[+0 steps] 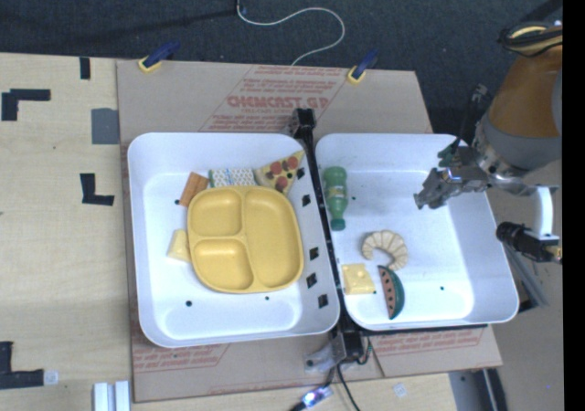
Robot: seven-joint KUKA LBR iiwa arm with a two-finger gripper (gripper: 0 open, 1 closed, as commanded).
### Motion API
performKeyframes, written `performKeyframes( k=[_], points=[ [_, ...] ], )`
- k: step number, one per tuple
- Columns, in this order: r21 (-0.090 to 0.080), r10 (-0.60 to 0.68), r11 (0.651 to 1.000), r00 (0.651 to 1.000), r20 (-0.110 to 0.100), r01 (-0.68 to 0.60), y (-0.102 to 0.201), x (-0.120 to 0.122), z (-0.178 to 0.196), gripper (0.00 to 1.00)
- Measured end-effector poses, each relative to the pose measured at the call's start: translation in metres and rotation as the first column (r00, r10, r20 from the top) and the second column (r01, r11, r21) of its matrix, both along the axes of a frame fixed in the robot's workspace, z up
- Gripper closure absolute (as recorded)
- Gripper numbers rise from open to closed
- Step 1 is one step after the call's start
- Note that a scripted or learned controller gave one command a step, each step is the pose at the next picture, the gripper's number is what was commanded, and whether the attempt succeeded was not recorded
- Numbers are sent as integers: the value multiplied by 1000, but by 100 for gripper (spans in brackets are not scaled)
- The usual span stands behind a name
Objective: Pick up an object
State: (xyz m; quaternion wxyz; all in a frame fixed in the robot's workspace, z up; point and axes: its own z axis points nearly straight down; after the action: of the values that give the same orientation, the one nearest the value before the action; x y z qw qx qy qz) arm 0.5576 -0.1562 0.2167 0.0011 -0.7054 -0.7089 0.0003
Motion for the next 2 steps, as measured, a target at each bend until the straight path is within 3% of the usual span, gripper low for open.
performKeyframes(
  k=[2],
  points=[
    [1, 2, 1000, 1000, -1, -2, 113, -13, 2, 100]
  ],
)
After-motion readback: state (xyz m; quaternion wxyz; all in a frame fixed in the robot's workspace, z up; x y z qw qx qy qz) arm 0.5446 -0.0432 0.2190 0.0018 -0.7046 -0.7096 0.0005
